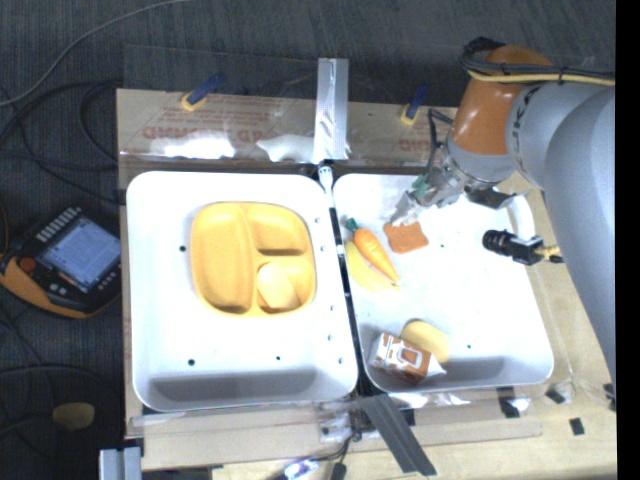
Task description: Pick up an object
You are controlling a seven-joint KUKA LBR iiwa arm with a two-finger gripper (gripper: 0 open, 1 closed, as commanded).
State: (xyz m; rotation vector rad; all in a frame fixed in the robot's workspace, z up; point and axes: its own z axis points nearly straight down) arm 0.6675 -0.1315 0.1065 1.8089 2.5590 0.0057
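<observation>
Claw state we could not tell; it hung beside the orange slab, near the right bin's far edge.

The arm is a thick, smooth grey casing with rounded contours. Above the wrist sits a glossy orange band, with thin black cables looping over its top. Below the band, a small metallic silver pincer tapers narrow. Beside the wrist, a short black fitting juts out.
</observation>
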